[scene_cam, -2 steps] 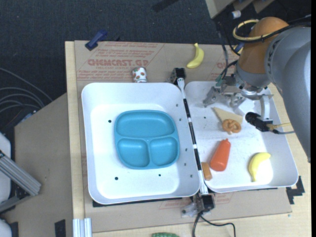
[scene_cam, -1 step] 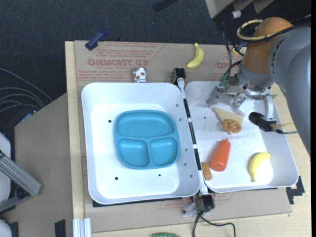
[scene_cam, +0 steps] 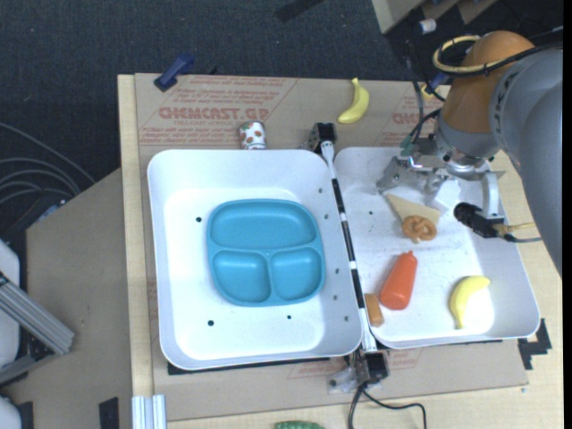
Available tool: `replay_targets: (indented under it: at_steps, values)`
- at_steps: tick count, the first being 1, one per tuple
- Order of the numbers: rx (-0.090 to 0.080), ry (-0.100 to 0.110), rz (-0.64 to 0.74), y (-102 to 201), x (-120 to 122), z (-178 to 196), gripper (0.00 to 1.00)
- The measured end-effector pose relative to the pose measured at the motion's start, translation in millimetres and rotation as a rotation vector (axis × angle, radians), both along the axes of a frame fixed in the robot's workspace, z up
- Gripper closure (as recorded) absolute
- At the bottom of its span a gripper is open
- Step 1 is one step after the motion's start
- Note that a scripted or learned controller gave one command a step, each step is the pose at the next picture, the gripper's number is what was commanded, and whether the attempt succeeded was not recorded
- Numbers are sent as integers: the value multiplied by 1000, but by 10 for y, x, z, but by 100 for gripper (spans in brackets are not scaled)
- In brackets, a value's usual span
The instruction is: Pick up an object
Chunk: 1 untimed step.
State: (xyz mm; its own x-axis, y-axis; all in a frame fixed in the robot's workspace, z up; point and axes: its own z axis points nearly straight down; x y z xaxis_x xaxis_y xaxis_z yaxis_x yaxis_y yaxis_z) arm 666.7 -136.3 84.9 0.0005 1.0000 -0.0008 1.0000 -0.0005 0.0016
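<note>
The right bin [scene_cam: 500, 266] holds a pale cheese wedge [scene_cam: 413, 206], a small brown pretzel-like piece [scene_cam: 419, 229], an orange-red carrot-shaped toy [scene_cam: 399, 281] and a yellow lemon-like toy [scene_cam: 466, 298]. My gripper [scene_cam: 414, 172] hangs over the far part of this bin, just above and behind the cheese wedge. The grey arm with its orange band [scene_cam: 478, 79] rises from it toward the upper right. Nothing shows as held.
A blue divided plate [scene_cam: 265, 250] lies in the left bin [scene_cam: 170, 239]. On the bench behind the bins are a yellow banana [scene_cam: 355, 104], a small spotted cup [scene_cam: 254, 134] and a blue object [scene_cam: 173, 72]. A small orange piece [scene_cam: 374, 309] sits by the bins' shared edge.
</note>
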Motion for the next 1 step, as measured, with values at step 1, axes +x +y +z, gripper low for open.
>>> replay_targets:
  at_steps: [1]
  values:
    - [2,4,0,-109,-371,-3,0]
